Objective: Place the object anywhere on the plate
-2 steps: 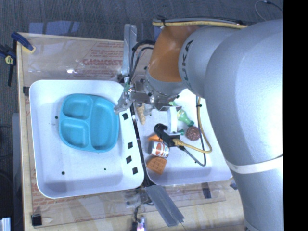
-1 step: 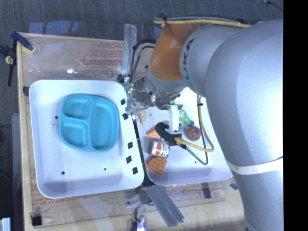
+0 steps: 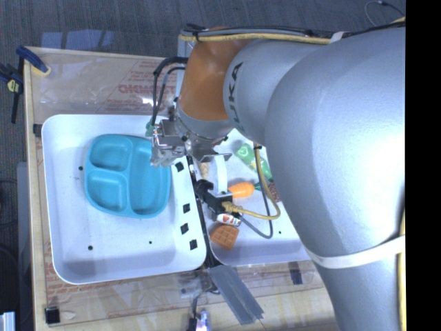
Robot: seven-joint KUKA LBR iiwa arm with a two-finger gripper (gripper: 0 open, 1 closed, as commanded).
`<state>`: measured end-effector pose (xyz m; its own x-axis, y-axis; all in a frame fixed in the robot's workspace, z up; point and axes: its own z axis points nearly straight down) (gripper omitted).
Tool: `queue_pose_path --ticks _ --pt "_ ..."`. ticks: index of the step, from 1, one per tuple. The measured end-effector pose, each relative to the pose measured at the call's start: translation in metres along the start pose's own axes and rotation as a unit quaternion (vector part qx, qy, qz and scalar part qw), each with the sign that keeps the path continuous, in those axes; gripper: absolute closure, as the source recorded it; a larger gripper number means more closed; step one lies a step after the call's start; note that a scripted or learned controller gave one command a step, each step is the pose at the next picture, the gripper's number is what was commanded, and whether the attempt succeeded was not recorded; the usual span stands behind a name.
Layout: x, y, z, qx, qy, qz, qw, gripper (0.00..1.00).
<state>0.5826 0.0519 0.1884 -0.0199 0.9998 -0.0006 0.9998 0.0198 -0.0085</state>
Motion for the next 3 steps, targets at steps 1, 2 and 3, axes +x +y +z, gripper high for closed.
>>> queue_pose_path --ticks 1,2,3 --pt "-0.0003 0.0 -0.0001 0.0 0.0 0.0 1.0 0.0" --pt "-0.0002 0.0005 -0.0063 0.004 -0.001 -0.002 1.0 1.0" --pt "-0.0002 0.0005 -0.0063 0.004 -0.001 -0.002 1.0 0.0"
